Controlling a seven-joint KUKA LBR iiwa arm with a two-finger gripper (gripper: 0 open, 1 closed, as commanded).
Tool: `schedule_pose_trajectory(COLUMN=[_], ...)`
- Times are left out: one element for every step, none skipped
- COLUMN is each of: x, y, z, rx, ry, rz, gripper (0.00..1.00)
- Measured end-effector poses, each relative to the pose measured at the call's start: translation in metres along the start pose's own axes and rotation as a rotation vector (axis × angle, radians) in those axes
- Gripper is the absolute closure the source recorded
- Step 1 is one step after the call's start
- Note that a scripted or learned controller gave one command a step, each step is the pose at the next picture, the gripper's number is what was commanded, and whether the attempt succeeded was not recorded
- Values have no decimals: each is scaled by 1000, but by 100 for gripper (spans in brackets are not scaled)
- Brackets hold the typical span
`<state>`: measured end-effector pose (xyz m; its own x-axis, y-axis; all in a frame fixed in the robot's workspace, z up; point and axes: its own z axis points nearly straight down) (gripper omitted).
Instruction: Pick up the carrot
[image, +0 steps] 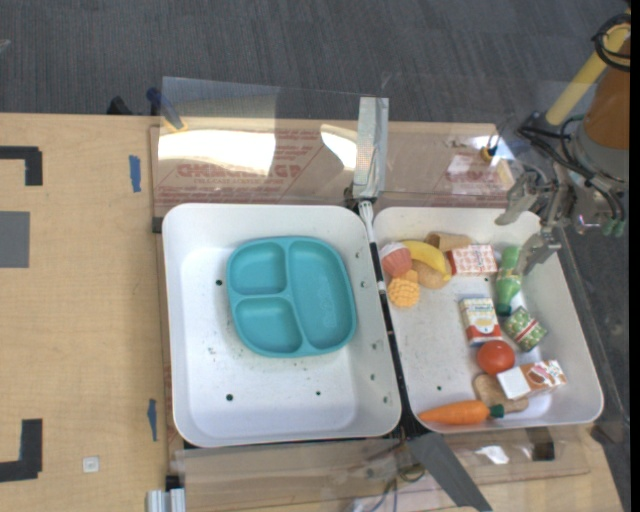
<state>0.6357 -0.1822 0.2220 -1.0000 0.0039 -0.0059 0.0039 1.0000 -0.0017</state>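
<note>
The carrot (458, 413), orange with a green stub at its right end, lies flat along the front wall of the right bin (578, 330). My gripper (527, 228) hangs over the far right corner of that bin, well away from the carrot and above a green bottle (508, 286). Its two grey fingers stand apart, open, with nothing between them.
The right bin also holds a banana (428, 257), a yellow corn piece (404, 291), a small can (480, 320), a tomato (495, 356) and several small packets. A white block (513, 383) lies just right of the carrot. A teal divided plate (292, 296) sits in the left bin (190, 330).
</note>
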Motion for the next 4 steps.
schedule_pose_trajectory(x=[67,-17,25,45], y=[67,156,83,89], z=[84,33,113,120], rx=[-5,-5,-1,3], ry=[9,-7,-7,-30], rz=[-51,-147,-28,-9], gripper=[0,0,0,0])
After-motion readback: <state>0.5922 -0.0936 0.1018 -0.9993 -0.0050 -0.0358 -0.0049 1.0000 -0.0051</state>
